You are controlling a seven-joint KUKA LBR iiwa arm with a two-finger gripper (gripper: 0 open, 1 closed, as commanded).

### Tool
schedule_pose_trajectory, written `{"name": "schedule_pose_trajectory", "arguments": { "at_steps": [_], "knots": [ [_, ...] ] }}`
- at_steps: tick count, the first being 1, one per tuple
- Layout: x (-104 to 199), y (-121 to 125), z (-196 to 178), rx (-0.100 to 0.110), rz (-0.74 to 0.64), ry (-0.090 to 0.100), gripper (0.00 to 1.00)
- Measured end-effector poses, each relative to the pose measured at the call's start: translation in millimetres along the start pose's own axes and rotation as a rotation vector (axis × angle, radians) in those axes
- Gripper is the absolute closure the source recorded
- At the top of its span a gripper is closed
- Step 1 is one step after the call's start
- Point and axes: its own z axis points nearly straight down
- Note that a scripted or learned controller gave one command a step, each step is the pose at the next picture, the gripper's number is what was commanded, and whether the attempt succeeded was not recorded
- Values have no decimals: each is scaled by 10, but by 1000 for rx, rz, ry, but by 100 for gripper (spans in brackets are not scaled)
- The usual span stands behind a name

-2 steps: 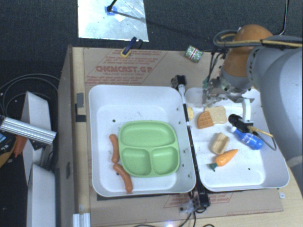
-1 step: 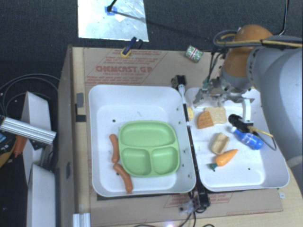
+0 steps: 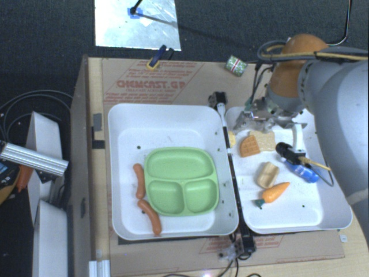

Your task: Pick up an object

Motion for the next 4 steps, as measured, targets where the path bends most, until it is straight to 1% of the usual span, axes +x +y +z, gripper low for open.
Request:
{"name": "schedule_pose_trajectory", "arguments": {
  "at_steps": [1,2,3,4],
  "knots": [
    [-405,-768,-10,-1,4,-1,0],
    [-101,-1015,-13,-5,3,-1,0],
    [-26,-1288,-16,-8,4,-2,0],
    [-84,-1585,-16,-8,4,-1,0]
  ]
}}
